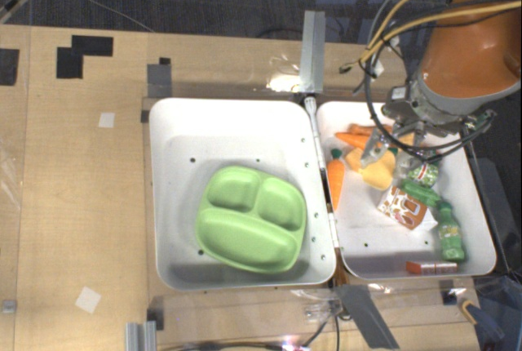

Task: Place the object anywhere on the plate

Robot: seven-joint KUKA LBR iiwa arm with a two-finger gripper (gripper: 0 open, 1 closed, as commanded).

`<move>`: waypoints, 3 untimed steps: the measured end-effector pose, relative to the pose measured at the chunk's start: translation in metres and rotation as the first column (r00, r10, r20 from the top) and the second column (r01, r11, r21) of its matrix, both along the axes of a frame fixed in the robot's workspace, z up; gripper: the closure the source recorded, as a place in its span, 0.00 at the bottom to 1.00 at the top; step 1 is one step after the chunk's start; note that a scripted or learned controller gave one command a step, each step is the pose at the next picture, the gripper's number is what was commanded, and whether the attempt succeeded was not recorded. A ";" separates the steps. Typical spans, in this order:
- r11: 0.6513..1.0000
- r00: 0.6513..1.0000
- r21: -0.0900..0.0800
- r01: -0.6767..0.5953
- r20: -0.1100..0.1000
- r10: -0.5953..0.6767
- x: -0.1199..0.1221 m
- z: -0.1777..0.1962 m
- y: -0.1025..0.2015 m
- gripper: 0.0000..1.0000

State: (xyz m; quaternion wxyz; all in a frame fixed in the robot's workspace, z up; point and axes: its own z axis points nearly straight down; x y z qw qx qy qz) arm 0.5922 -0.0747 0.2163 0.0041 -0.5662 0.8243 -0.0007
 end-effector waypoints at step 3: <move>0.925 0.925 -0.002 -0.381 0.000 0.381 -0.033 -0.031 0.139 0.00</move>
